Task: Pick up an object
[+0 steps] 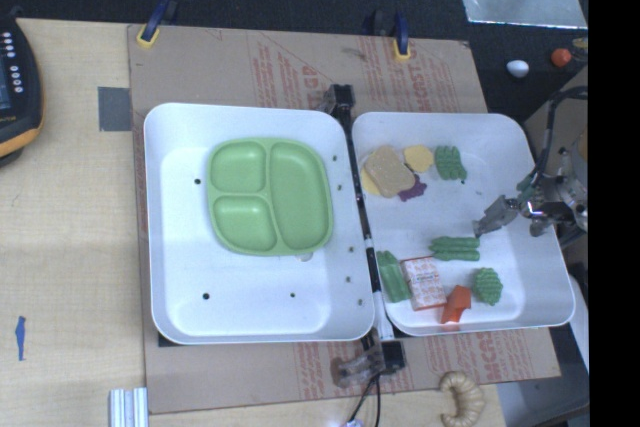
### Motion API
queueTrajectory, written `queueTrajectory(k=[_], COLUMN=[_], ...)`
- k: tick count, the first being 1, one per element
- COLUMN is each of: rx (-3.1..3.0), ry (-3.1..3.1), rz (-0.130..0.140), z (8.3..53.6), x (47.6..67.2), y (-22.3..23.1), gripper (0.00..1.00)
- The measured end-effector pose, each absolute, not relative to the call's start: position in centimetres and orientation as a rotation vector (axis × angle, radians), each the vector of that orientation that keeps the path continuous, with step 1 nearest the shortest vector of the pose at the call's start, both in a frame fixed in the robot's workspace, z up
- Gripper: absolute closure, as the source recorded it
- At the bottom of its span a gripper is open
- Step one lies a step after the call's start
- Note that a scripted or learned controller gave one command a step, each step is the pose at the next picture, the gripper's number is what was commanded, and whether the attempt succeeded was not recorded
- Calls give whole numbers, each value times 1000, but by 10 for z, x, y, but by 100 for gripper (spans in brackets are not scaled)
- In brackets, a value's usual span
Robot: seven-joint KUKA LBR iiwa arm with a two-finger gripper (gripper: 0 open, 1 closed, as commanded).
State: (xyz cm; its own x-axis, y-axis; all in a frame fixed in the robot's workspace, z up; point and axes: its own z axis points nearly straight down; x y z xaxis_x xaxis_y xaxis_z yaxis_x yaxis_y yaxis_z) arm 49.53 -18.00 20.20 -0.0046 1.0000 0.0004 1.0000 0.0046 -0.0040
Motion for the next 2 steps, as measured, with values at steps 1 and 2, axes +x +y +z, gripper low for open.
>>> queueTrajectory(k=[1, 2], rx=[-2204, -2229], ry=[-2228, -2238], rz=[5, -6], z=[111, 96], x=[529, 513], y=[-132, -120], gripper=[0, 0])
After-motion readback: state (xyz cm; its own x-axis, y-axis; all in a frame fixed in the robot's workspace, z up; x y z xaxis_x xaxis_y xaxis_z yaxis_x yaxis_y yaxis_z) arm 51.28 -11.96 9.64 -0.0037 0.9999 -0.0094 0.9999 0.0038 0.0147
